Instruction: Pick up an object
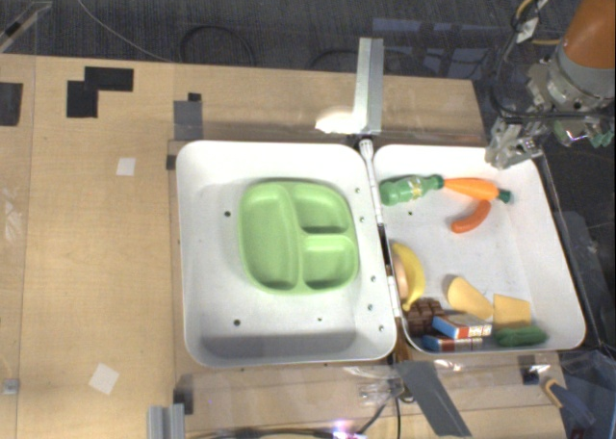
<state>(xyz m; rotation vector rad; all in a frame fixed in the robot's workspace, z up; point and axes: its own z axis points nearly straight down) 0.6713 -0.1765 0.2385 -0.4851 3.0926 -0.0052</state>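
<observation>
In the camera view, the gripper (pixel 508 145) hangs over the far right corner of the right bin (pixel 568 264), with the orange-banded arm (pixel 587 42) entering from the right behind it; whether anything separates its tips cannot be told at this size, and nothing shows between them; I judge the pick not yet begun.

The likeliest target is the carrot (pixel 478 190), lying on the bin floor just below and slightly left of the gripper in the picture; its long axis runs nearly across the bin, left to right, with the green top at its right end; a closing line across that axis (front to back) would suit it best. Touching its left end is a green bottle (pixel 409 188), which crowds any approach from that side; a red sausage (pixel 469 219) lies just beside the carrot on the near side, apart from it.

Well apart, along the near edge of the same bin, cluster a banana (pixel 409 271), two cheese wedges (pixel 491 302) and some small packets (pixel 452 329).

The left bin (pixel 207 235) bears a green divided tray (pixel 296 235), far from the gripper and less handy.
</observation>
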